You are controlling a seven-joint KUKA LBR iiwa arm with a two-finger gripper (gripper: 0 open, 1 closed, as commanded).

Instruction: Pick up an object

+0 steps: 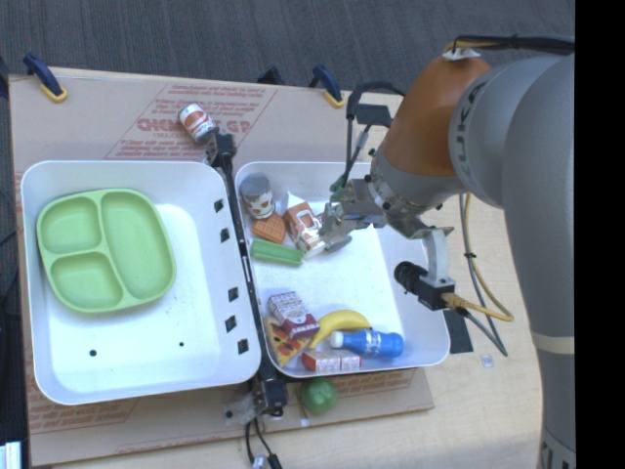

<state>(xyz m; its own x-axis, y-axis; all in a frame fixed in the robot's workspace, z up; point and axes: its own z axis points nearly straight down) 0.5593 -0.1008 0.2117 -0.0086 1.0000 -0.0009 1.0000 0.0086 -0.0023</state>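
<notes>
The arm [488, 135] leans in over the right bin [391, 262], its orange band up near the top and the grey wrist dropping toward the bin's upper middle. The left bin [195, 262] carries a green divided tray [105, 250] in its upper left part. On the desk [117, 96] above the bins a small can [196, 122] lies on its side on the printed cardboard, and a green ball [318, 396] sits just outside the right bin's lower edge. The tool [330, 234] is down in the right bin, right at a small orange-and-white carton [304, 228]; metal parts press against the carton's right side, but I cannot tell whether the tool is spread or closed around it. Just left of that lie a cracker-like snack [270, 231] and a short tin [258, 197], with a green stick [277, 253] under them. Well apart from the tool, at the bin's lower end, are a banana [341, 322], a blue bottle [371, 342] and a few small boxes [289, 311].
</notes>
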